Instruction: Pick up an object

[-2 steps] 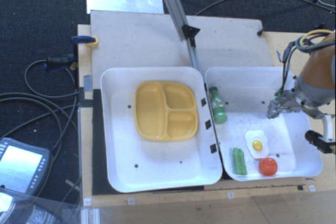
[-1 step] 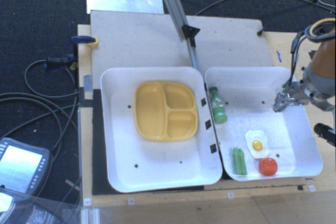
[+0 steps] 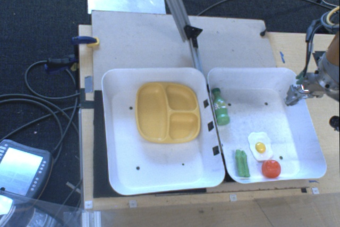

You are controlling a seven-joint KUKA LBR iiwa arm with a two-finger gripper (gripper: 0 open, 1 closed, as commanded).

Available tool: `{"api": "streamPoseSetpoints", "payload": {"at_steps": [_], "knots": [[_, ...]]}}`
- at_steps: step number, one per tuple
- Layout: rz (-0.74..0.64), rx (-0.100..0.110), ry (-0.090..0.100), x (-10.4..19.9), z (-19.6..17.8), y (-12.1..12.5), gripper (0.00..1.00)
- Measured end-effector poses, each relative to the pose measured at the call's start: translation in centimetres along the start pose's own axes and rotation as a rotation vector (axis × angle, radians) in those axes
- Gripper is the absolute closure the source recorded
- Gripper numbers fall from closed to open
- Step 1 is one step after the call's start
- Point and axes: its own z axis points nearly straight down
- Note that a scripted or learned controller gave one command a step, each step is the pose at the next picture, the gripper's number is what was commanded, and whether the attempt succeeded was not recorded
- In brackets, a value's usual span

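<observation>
While the claw [image 3: 294, 95] is held over the right bin's [image 3: 297, 130] right rim, its state cannot be told. Open floor is left beside it; the tomato [image 3: 271, 168], fried egg [image 3: 260, 146], green pod [image 3: 242, 163] and bottle [image 3: 219, 108] are kept well apart, toward the far edges.

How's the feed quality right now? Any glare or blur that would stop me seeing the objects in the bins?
Camera view: even light with soft shadows; the tomato, fried egg and yellow plate read sharp. The white right bin is bright but not blown out. The gripper at the frame's right is small and slightly soft, so its detail is hard to read.
</observation>
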Motion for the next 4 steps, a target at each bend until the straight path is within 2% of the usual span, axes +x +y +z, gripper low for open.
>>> {"api": "streamPoseSetpoints", "payload": {"at_steps": [1, 3, 4], "knots": [[-0.004, -0.003, -0.001, -0.1, -5.5, 0.2, 1.0], [-0.006, 0.004, 0.004, 10.1, -3.6, 1.4, 1.0], [-0.008, 0.002, 0.005, 16.1, -4.5, 2.0, 1.0]]}}
